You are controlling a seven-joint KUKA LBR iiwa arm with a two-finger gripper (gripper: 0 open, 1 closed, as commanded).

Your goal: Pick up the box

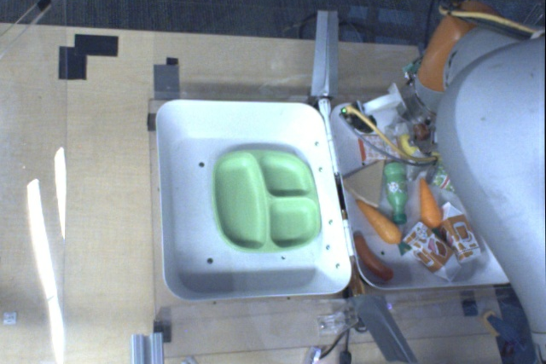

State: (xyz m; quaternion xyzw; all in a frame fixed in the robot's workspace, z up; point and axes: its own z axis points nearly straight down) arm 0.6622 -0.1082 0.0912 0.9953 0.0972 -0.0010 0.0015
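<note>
The claw [408,125] hangs at twelve o'clock in the right bin [490,275], its grip impossible to tell, so reaching remains; next it must travel toward five o'clock to the box [442,243].

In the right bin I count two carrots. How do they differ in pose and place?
The left carrot lies at a slant, its tip up-left, next to the green bottle. The right carrot stands nearly upright in the view, tip at the top, just above the box. The left carrot sits nearer the bin divider; the right one nearer the arm. Both are orange and tapered.
</note>
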